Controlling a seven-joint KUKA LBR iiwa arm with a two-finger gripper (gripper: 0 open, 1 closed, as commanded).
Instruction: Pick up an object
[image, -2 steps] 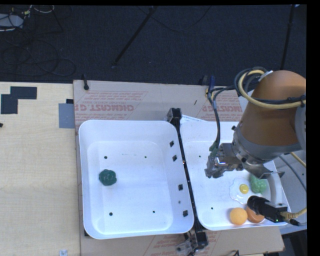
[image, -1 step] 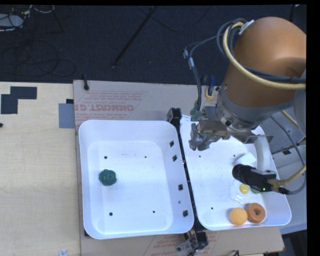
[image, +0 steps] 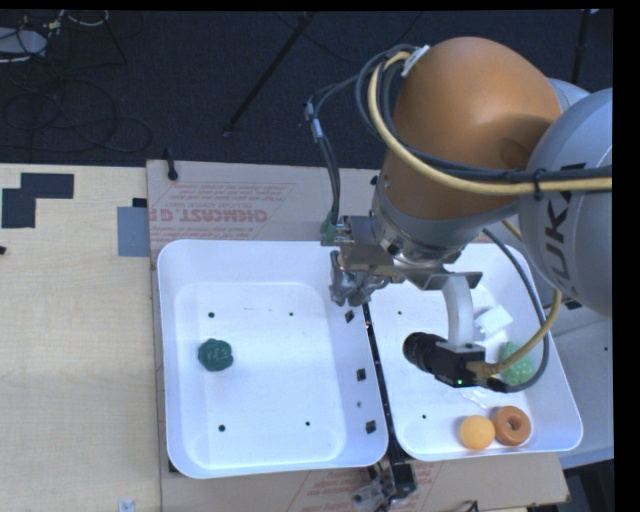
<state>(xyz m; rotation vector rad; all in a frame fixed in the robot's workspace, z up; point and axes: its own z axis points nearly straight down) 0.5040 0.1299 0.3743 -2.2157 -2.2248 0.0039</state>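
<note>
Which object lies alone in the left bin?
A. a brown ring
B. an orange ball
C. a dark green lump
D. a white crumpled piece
C: the dark green lump sits by itself on the left bin floor.

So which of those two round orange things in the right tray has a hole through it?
The browner one, a doughnut-like ring, nearest the right bin's front right corner. The yellow-orange ball touching its left side is solid, with no hole.
</note>
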